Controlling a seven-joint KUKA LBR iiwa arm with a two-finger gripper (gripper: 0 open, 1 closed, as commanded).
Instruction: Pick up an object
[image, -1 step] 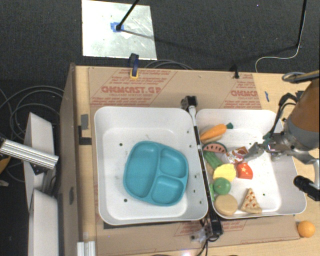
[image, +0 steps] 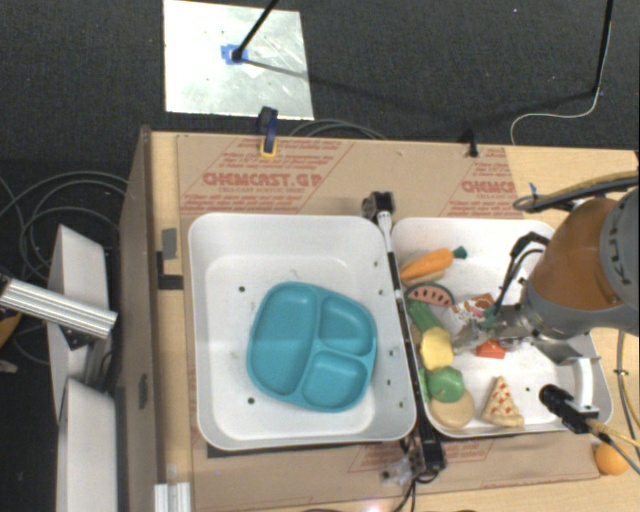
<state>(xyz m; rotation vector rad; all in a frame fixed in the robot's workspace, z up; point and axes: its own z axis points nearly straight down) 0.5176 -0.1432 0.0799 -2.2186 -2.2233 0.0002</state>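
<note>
In the right bin (image: 470, 232), fingers (image: 478, 333) touch a red toy (image: 490, 349).

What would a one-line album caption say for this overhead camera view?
Robot arm's pincer reaches among toy foods in the right bin; a blue divided plate lies in the left bin.

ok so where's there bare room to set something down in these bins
Left bin: bare white floor all round the blue divided tray, widest along its far and left walls. Right bin: crowded with toy food under the gripper; a bare strip along its far wall.
</note>
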